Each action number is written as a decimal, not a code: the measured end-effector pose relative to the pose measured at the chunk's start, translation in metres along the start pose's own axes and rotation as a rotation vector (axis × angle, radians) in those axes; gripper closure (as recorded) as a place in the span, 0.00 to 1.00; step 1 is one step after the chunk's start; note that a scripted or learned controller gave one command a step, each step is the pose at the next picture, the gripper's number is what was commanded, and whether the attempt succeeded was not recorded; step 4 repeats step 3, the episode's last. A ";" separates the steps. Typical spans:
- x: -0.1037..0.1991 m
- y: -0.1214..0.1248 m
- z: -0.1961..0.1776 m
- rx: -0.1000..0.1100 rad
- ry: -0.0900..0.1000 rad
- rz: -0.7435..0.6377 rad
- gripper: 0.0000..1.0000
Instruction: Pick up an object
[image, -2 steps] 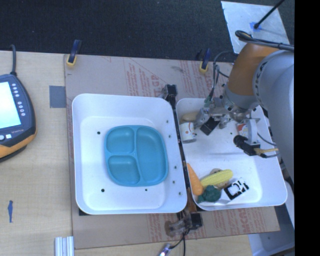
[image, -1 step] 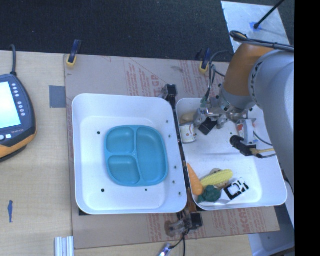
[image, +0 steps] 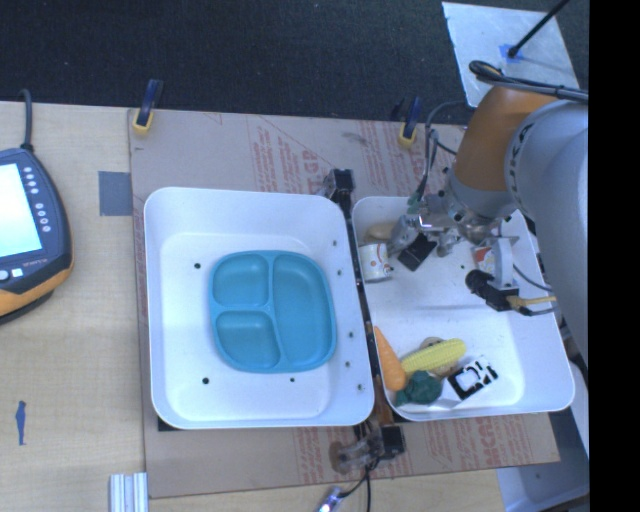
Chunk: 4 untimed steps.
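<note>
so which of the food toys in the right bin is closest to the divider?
The orange carrot: it lies along the right bin's left wall. The yellow corn and green broccoli sit further right.

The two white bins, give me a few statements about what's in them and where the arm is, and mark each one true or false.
1. The blue plate lies in the left bin. True.
2. The corn cob lies on the blue plate. False: it lies in the right bin, near the front.
3. The carrot lies beside the corn cob. True.
4. The gripper hangs over the left bin. False: it is over the far end of the right bin.
5. The blue plate has three compartments. True.
</note>
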<state>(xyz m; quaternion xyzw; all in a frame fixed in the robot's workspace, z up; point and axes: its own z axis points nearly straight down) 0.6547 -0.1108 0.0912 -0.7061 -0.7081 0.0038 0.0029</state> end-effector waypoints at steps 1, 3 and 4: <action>0.013 0.000 -0.001 0.002 -0.004 0.002 0.00; 0.086 -0.043 -0.101 -0.006 0.001 -0.003 1.00; 0.086 -0.043 -0.101 -0.006 0.001 -0.003 1.00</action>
